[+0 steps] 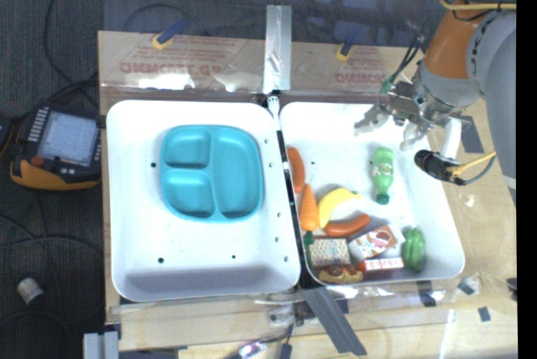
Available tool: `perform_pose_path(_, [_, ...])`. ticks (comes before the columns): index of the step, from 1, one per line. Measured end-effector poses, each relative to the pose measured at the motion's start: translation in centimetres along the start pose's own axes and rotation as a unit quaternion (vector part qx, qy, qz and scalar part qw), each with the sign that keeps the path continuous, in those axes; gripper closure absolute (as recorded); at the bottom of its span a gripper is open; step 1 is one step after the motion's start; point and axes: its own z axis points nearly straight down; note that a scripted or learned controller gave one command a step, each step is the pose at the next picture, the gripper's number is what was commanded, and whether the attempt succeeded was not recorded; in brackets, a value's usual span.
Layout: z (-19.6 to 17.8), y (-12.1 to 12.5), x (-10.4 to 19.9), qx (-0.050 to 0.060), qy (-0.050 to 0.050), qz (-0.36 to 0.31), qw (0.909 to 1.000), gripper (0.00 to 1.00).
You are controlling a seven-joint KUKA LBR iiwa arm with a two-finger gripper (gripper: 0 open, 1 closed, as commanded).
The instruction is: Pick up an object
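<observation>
My gripper (pixel 388 129) hangs over the far part of the right bin (pixel 336 131), open, with nothing between its fingers. A green bottle (pixel 383 173) lies just in front of it, apart from the fingers. Further toward the front lie a yellow banana (pixel 340 199), an orange carrot (pixel 309 207), a red-brown sausage (pixel 347 225) and a green pepper (pixel 413 247). A long orange-red piece (pixel 295 168) rests along the bin's left wall. Small food boxes (pixel 372 245) and a cookie (pixel 336 272) crowd the front edge.
The left bin (pixel 134 248) holds a blue divided plate (pixel 210 171). A metal divider (pixel 278 47) stands behind the two bins. A handheld control pad (pixel 59 148) lies on the floor to the left. The arm's orange band (pixel 449 43) is at the upper right.
</observation>
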Motion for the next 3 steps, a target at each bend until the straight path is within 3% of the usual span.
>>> perform_pose_path(1, [6.8,-1.6,-3.5,-0.002,0.004,0.039,0.9992,0.00])
perform_pose_path(2, [6.1,-1.7,-3.4,0.000,0.004,0.038,0.9993,1.00])
perform_pose_path(3, [-4.7,1.4,2.4,0.000,-0.001,0.030,0.9996,1.00])
